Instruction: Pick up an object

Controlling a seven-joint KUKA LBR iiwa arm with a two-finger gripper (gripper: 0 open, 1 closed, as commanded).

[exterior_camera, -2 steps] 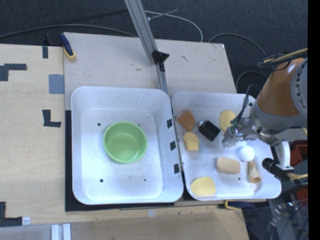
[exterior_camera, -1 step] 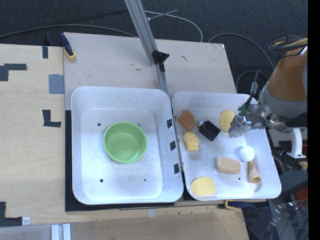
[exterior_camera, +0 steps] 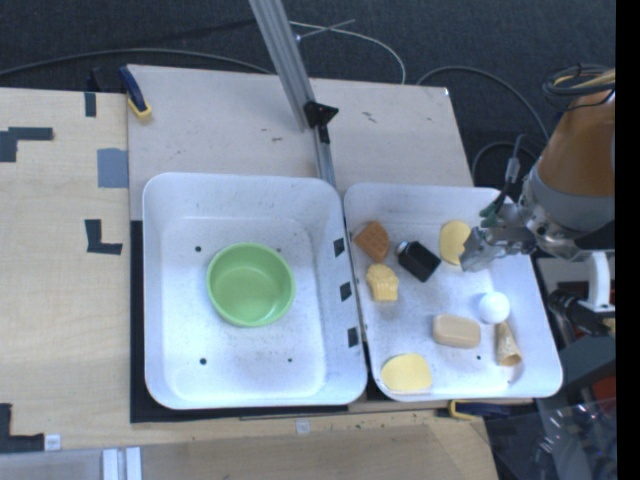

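My gripper (exterior_camera: 474, 255) hangs over the right bin (exterior_camera: 520, 208), just right of a yellow round piece (exterior_camera: 453, 240) and above a white ball (exterior_camera: 492, 307). Nothing is visibly between its fingers. Other objects lie in that bin: a brown waffle-like piece (exterior_camera: 372, 240), a black block (exterior_camera: 418, 261), a small yellow chunk (exterior_camera: 382, 284), a tan bread-like block (exterior_camera: 456, 331), a yellow disc (exterior_camera: 406, 373) and a tan cone (exterior_camera: 508, 344).
The left bin (exterior_camera: 170, 268) holds a green bowl (exterior_camera: 250, 284). A slanted metal pole (exterior_camera: 285, 48) crosses above the bins' far side. The arm with its orange band (exterior_camera: 585, 153) enters from the right. Cables lie on the dark floor behind.
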